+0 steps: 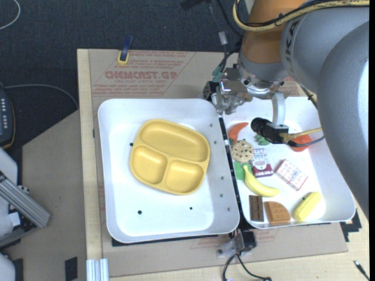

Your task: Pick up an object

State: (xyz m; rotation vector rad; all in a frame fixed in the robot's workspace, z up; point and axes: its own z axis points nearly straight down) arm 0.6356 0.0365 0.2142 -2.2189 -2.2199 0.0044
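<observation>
Here your gripper (225, 101) hangs at upper centre, above the toys (263, 174); its state I cannot tell.

A brown bench (146, 75) holds two white bins side by side. The left bin (117, 174) touches the right bin (337, 206) along one edge. A small blue and yellow clamp (124, 52) sits behind the left bin, near the bench's far edge.
</observation>
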